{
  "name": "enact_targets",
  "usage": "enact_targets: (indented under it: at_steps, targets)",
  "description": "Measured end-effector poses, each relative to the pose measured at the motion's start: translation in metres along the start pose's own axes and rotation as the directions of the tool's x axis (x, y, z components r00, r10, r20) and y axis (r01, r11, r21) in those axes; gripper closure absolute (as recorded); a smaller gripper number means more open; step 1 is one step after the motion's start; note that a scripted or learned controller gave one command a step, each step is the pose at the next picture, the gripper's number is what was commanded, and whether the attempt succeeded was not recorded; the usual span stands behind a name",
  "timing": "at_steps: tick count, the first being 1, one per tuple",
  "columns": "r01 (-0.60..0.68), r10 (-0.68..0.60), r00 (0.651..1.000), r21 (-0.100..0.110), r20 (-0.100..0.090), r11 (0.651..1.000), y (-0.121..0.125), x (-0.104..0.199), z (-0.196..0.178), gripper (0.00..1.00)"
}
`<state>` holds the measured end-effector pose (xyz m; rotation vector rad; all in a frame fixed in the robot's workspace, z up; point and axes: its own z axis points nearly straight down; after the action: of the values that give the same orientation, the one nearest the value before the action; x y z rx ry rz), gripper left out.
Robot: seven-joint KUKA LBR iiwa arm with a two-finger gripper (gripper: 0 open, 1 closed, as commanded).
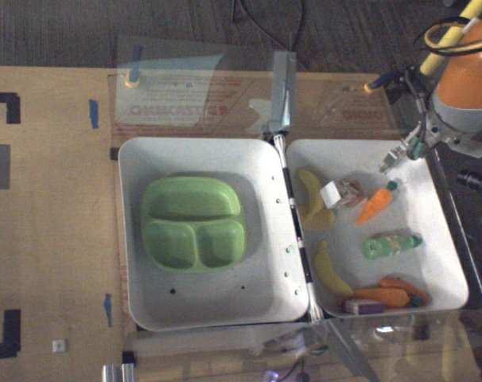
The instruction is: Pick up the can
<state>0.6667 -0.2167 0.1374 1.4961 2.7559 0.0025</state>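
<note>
Lying apart from the tool, leftward: the can.

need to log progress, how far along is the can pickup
Done: nothing yet. What looks like the can lies on the floor of the right bin, between a banana and a carrot.
In hand: the gripper is over that bin's far edge, apart from the can.
Left: move over the can, descend, grasp and lift.
</note>
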Motion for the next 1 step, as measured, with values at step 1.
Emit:
enact_targets:
  at_steps: [1]
  targets:
    - [-0.605,0.605,0.796,0.001,0.002,0.796,-0.0033,-0.0071,-0.0818,1.0]
